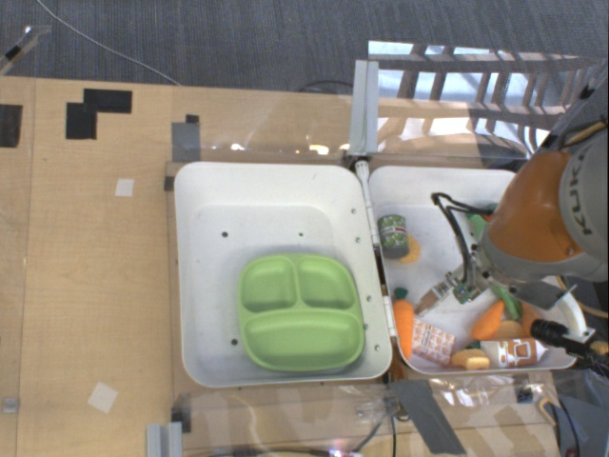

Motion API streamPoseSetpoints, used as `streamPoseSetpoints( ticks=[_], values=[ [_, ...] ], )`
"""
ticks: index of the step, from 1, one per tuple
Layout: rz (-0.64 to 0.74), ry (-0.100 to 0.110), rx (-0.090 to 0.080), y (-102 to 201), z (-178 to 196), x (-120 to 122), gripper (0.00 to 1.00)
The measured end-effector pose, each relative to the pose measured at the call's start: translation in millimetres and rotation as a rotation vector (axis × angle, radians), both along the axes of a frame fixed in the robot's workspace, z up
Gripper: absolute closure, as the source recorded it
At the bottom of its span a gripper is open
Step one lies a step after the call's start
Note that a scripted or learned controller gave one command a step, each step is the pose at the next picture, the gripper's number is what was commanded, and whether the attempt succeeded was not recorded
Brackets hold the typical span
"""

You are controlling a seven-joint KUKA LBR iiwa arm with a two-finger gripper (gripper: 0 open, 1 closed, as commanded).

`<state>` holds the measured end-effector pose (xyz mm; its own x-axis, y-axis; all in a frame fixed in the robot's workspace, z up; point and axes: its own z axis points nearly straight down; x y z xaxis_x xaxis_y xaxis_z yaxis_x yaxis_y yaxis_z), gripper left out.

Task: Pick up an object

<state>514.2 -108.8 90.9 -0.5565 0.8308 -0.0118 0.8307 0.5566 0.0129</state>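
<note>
Approach step: tool (463,288), grip state indiscernible, low in right bin (428,193) at lower right of frame, near carrot (403,323) and packet (433,342); next needs centring over one item.

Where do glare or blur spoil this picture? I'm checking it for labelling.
Camera view: bright glare streaks the clear panel behind the two bins and the metal rack at top right; more reflections near the bottom edge; the green three-compartment plastic plate in the left white bin is evenly lit and sharp; small items in the right white bin look soft.
</note>
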Motion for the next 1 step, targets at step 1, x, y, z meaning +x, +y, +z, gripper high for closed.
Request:
streamPoseSetpoints(
  ticks=[1],
  values=[
    [-0.002, 0.007, 0.001, -27.2, -3.5, 133.0, 0.0]
  ],
)
